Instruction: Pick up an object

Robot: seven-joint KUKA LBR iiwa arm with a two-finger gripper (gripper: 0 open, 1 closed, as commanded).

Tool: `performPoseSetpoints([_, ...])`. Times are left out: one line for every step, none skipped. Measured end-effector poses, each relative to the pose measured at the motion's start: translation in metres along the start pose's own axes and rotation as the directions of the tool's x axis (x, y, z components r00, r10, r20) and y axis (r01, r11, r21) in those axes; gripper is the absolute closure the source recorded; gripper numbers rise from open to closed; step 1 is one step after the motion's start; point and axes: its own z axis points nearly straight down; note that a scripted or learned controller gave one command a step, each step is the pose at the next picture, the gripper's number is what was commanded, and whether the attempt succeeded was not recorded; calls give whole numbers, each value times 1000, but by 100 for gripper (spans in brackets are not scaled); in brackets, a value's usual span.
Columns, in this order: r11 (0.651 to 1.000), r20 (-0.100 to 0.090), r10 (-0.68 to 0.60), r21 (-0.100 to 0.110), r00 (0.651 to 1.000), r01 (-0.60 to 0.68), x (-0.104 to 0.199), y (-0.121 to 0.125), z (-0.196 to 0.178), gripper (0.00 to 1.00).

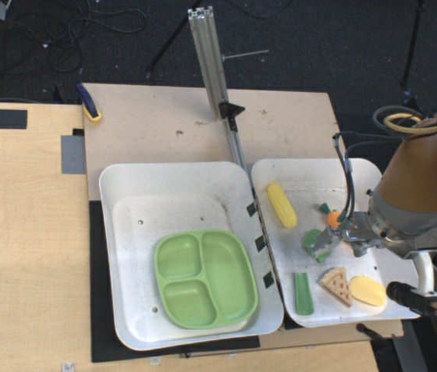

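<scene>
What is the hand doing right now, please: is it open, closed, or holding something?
Hand: cannot be told; it sits low in the right bin against a small green object.

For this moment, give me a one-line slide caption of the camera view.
Gripper low in the right bin beside a green toy, near the corn; green tray in the left bin.

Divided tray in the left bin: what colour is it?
Light green; the divided tray shows clearly in the camera view, lying in the left bin.
</scene>
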Motion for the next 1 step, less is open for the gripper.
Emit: performPoseSetpoints([1000, -1, 0, 1, 1000, 0, 5, 0, 66, 0])
